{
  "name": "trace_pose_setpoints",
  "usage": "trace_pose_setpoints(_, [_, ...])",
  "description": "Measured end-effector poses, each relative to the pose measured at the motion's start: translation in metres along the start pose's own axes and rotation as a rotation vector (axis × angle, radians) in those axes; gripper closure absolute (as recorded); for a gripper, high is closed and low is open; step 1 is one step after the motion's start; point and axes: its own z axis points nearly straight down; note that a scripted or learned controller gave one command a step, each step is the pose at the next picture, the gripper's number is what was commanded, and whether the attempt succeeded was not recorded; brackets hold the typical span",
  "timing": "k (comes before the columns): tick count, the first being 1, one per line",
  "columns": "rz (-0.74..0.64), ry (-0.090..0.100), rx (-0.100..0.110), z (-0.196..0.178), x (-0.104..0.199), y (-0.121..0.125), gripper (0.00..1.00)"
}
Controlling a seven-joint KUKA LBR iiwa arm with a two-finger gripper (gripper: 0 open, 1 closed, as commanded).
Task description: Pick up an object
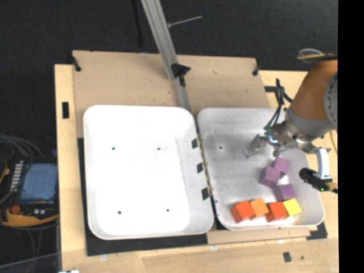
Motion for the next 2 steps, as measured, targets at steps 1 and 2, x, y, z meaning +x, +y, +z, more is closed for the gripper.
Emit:
trace_pose_setpoints(1, [0.001, -0.002, -0.005, 0.033, -0.002, 0.001, 0.00])
trace_pose_setpoints(2, [0.005, -0.001, -0.012, 0.020, -0.002, 0.002, 1.00])
